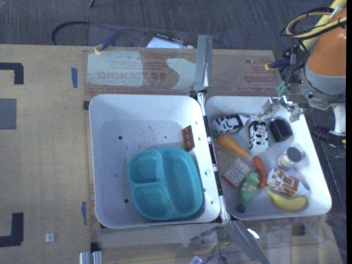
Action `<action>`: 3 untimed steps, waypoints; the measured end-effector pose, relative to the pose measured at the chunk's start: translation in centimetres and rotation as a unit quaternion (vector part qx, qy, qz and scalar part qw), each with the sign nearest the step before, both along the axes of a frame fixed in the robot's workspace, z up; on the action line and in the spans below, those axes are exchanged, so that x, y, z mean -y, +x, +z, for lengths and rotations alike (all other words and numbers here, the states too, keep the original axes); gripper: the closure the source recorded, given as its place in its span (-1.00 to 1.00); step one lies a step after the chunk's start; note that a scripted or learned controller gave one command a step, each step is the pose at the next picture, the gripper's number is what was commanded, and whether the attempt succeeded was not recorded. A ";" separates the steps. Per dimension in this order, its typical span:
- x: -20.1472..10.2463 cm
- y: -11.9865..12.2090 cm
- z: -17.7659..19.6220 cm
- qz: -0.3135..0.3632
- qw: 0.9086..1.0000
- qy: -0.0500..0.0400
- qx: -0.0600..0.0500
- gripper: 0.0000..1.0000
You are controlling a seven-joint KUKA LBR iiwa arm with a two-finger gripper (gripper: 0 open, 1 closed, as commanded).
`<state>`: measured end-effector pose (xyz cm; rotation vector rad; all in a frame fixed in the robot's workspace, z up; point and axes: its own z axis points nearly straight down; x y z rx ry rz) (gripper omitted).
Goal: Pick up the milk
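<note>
Arm reaching in from right, gripper (pixel 280 108) above right bin (pixel 322 194) far edge; fingers spread, pinching nothing. Milk (pixel 258 135) just below, cow-patterned carton; lettering unreadable. Mirrored cardboard (pixel 137 73) print illegible.

The milk (pixel 258 135) is a small carton in a black-and-white cow-spot print, standing or lying lengthwise in the right bin, its long side running toward the camera. It sits just below and to the left of the gripper (pixel 280 108), near but apart from it, nothing gripping it. A second cow-patterned carton (pixel 230 124) lies tipped on its side, further left of the gripper.
</note>
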<state>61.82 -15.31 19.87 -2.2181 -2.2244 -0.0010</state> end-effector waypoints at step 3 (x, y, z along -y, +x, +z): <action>-6.7 2.1 1.2 0.012 1.000 0.000 0.001 1.00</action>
